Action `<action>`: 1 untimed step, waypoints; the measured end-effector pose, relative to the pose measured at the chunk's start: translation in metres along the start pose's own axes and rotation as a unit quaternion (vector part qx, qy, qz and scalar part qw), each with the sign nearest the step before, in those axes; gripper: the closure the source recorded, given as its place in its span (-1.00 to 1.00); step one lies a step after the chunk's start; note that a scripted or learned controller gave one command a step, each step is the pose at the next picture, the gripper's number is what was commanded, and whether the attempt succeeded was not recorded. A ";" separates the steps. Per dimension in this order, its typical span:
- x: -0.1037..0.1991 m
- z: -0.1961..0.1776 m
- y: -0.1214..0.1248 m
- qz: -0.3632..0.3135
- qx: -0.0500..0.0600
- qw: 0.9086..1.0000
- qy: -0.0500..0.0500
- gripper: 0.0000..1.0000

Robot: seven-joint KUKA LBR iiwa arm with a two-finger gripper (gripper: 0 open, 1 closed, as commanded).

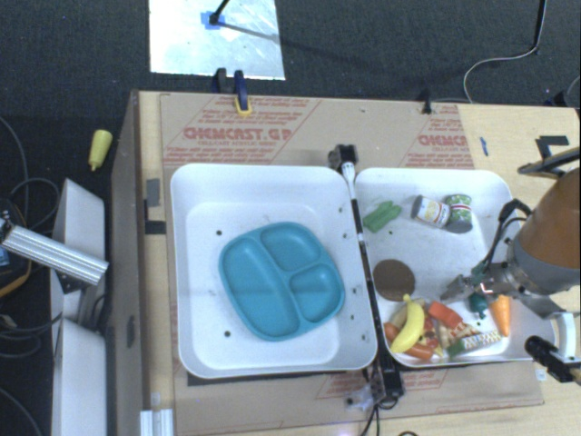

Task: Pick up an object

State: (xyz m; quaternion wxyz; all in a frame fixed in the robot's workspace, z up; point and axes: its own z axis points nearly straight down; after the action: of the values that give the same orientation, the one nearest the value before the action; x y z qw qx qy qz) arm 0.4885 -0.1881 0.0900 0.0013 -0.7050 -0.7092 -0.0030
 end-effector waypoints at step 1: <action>-0.018 -0.090 0.094 0.001 -0.001 1.000 -0.004 -1.00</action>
State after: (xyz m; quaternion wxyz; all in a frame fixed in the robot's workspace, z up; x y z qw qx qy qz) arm 0.5821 -0.2064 0.1805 -0.0022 -0.7060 -0.7082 -0.0009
